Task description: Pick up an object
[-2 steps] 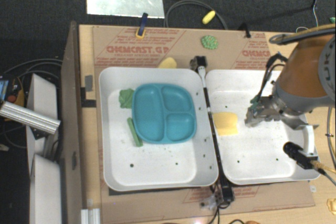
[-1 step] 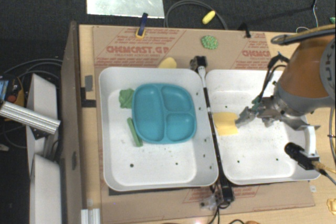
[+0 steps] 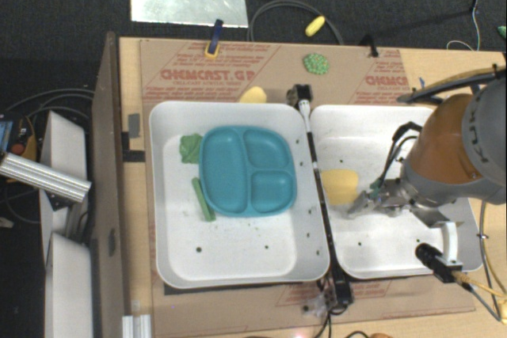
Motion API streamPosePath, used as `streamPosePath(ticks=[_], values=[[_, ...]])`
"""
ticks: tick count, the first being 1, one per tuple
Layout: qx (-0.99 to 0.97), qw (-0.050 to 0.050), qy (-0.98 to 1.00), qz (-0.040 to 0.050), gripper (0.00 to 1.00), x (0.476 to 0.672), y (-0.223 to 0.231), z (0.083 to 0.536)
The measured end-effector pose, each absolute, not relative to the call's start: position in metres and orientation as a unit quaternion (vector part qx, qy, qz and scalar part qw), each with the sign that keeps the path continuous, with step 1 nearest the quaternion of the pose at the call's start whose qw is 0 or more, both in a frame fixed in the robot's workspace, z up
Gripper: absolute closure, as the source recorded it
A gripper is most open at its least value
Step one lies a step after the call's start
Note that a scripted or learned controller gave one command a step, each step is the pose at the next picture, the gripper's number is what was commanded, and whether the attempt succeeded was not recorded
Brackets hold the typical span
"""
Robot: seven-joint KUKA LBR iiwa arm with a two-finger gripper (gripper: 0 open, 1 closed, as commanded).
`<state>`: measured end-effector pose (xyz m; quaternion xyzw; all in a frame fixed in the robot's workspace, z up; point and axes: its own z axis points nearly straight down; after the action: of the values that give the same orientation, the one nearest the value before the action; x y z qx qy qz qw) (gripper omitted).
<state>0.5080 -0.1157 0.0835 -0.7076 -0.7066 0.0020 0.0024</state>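
Note:
A pale yellow object (image 3: 339,186) lies in the right bin (image 3: 356,253), close to the divider between the bins. My gripper (image 3: 369,199) is low in the right bin, just right of the yellow object, its tip touching or nearly touching the object's right side. The grey arm with its orange band (image 3: 444,146) reaches in from the right above it. In the left bin (image 3: 238,261) rests a teal divided plate (image 3: 247,171), with a green leafy piece (image 3: 191,146) at its upper left and a green stick (image 3: 203,199) along its lower left.
On the cardboard behind the bins lie a yellow item (image 3: 253,96), a green bumpy item (image 3: 316,63) and a yellow-blue clip (image 3: 214,43). A black clamp (image 3: 301,97) sits at the top of the divider. Cables run across the bench's right side.

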Motion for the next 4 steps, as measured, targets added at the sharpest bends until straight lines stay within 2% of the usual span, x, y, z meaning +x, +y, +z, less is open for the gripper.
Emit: streamPosePath(ticks=[1,2,3,4], values=[[-0.705,-0.006,-0.709,-0.0021,0.00,0.591,-0.160,0.099],[-0.706,-0.011,-0.709,-0.0041,0.00,0.640,-0.205,0.240],[-0.707,0.008,-0.707,0.0033,0.00,0.567,-0.174,0.086],[-0.706,-0.009,-0.708,-0.0036,0.00,0.577,-0.209,0.265]])
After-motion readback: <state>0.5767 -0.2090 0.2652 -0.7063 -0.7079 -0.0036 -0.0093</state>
